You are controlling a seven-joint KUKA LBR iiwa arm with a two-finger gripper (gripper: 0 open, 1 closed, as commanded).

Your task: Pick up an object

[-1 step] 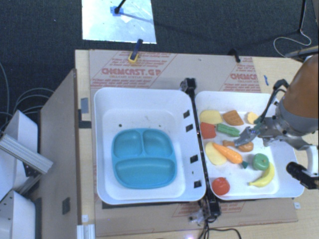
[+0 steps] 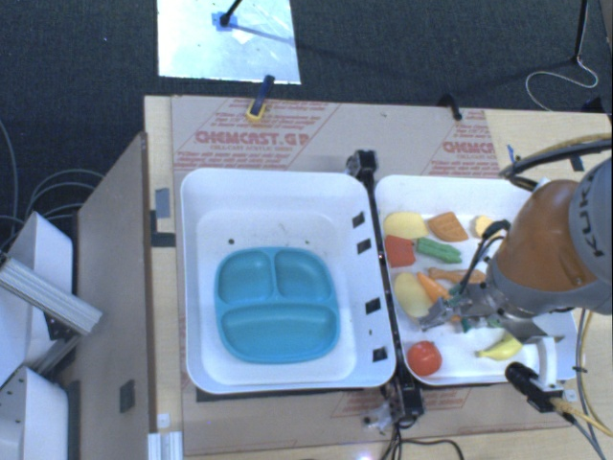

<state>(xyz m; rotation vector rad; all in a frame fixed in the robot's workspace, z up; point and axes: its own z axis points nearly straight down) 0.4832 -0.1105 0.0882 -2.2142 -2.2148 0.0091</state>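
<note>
- Nearest the lens, along the bottom edge of the bench, a tangle of black cables sits just below the seam where the two bins meet.
- Right white bin holds a cluster of toy food: a red tomato in its near left corner, a yellow banana near the front rim, and a pale yellow pear-like fruit toward the left wall.
- Farther back in that bin lie a red block-shaped piece, a green pepper-like piece, a yellow lump, an orange wedge and a small yellow piece by the arm.
- An orange carrot lies in the middle of the bin, close to the gripper.
- That gripper is low over the bin, between the pear-like fruit and the banana; I cannot tell how its claw stands, as dark metal and toys overlap there.
- Orange band of the arm covers the bin's right part.
- Left white bin carries a blue divided plate with three compartments.
- Brown backing sheet behind the bins reads "CHEMCAST G P" in red, printed twice; smaller lines are unreadable.
- Yellow clamp grips the sheet's far edge.
</note>
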